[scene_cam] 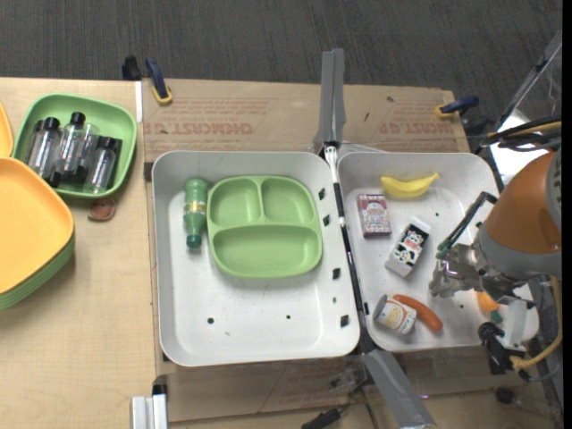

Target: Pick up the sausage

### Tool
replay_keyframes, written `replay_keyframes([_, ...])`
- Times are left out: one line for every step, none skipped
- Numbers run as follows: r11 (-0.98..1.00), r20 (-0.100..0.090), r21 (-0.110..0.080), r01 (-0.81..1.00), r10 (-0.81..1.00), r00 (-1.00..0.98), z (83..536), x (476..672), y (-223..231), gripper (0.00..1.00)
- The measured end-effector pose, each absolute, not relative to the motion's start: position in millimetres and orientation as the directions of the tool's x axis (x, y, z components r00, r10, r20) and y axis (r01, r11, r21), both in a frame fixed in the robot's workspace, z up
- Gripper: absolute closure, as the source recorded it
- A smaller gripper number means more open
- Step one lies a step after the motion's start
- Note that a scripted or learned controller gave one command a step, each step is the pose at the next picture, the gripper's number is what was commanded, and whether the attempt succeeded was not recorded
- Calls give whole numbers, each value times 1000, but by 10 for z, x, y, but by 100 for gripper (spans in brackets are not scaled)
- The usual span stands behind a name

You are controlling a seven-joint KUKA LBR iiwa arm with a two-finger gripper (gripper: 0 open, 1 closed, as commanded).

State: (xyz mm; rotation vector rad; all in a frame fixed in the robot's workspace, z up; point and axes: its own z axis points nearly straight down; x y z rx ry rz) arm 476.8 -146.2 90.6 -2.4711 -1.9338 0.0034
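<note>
The orange-red sausage [421,314] lies slanting toward the right bin's [465,170] front right corner, beside the claw [444,277], whose opening I cannot tell.

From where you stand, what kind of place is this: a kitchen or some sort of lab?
Likely a robot test lab: clamps hold cardboard on the bench, two white bins hold toy food, and a robot arm reaches in.

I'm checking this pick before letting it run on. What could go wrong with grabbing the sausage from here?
1. The sausage lies against a small can, so the end effector may nudge or catch the can instead.
2. Both sit close to the right bin's front wall, which may leave little room for a clean approach.
3. The cow-print carton stands just left of the end effector and might be knocked.
</note>
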Motion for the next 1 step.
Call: replay_keyframes([-531,13,-16,847,847,532,909,4792,-2004,100])
